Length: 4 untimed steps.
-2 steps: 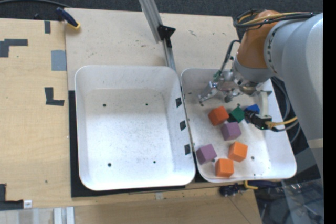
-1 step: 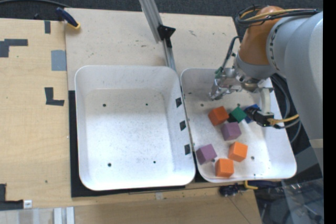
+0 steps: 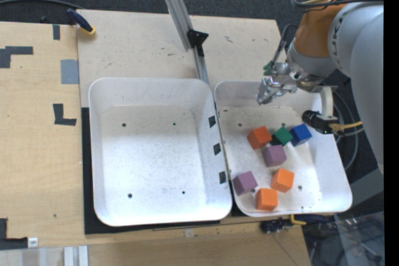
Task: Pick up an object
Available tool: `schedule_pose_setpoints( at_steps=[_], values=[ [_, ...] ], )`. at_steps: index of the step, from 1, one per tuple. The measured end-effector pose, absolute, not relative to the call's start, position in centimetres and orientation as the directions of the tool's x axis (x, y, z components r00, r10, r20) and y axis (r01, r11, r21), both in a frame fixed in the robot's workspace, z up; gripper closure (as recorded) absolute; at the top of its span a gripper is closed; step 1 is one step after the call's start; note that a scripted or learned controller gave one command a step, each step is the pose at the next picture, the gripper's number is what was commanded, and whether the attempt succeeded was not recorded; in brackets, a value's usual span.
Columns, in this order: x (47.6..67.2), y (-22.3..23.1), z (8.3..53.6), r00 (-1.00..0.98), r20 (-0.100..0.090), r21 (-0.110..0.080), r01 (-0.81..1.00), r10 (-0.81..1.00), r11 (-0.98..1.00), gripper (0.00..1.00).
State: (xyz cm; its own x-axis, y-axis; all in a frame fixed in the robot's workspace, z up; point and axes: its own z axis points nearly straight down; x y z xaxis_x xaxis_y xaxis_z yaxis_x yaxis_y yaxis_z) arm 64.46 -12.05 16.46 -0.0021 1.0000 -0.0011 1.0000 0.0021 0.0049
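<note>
Arm poised over the far end of the right bin, blocks waiting nearer the camera.

The arm [image 3: 340, 28] reaches in from the right, above the right bin [image 3: 324, 193]; the left bin [image 3: 149, 152] sits just beside it, their rims touching along the middle. The gripper [image 3: 269, 91] hangs near the far rim of the right bin, apart from every block, and whether its jaws are apart or together I cannot tell. In my judgement the best targets are the loose ones: the purple block [image 3: 245, 182] or the orange block [image 3: 267, 199], each with open floor around it. The orange block [image 3: 259, 137], green block [image 3: 283, 135], blue block [image 3: 301, 133] and purple block [image 3: 274, 155] crowd together, leaving little finger room.
</note>
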Motion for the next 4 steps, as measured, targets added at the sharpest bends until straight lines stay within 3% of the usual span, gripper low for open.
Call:
schedule_pose_setpoints(
  at_steps=[2, 4],
  values=[
    [64.9, -11.1, 26.5, -0.002, -0.001, 0.005, 1.0, 1.0, 0.002, 1.0],
    [59.6, -1.5, 25.5, -0.004, 0.001, -0.004, 1.0, 1.0, 0.004, 1.0]
  ],
)
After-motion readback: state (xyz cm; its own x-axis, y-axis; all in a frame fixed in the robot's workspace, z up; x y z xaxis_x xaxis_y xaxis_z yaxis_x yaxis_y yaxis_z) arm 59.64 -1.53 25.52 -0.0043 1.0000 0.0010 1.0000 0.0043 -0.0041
